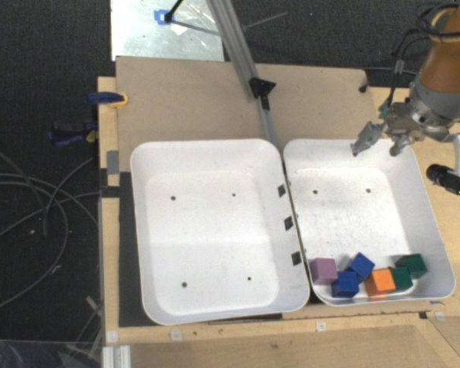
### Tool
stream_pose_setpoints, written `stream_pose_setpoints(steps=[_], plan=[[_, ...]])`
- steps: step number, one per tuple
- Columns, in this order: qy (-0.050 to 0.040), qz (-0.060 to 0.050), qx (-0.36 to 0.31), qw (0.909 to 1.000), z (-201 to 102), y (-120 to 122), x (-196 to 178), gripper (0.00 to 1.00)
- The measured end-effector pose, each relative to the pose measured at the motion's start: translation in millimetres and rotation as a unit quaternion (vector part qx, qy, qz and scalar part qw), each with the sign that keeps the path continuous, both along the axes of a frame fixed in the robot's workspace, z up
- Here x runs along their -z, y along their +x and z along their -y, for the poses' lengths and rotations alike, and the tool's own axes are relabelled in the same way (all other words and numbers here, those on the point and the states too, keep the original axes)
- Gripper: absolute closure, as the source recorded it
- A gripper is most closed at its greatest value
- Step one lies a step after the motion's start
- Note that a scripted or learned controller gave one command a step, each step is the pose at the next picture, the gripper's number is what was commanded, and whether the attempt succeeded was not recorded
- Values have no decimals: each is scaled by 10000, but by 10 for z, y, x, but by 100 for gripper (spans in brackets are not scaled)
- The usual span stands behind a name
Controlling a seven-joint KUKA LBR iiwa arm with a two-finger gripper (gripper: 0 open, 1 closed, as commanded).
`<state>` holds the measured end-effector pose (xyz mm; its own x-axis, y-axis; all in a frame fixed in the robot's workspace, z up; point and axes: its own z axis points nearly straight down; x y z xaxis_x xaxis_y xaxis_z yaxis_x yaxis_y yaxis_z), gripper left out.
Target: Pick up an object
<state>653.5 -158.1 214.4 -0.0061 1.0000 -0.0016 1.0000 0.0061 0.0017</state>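
Note:
Several small blocks lie bunched at the near edge of the right bin (pixel 414 198): a purple block (pixel 323 269), two blue blocks (pixel 361 265) (pixel 345 283), an orange block (pixel 381 281) and a green block (pixel 411 265). My gripper (pixel 382 143) hangs over the far rim of the right bin, well away from the blocks. Its two fingers are spread apart with nothing between them.
The left bin (pixel 215 228) sits beside the right one, their rims touching. A slanted metal pole (pixel 241 52) crosses the brown board behind the bins. A blue clamp (pixel 106 98) grips the bench's left edge, and cables lie on the floor at left.

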Motion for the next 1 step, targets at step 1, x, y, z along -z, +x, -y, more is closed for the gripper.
stream_pose_setpoints(steps=[1], plan=[[7, -43, 44, 10000, 457, -549, 1068, 0]])
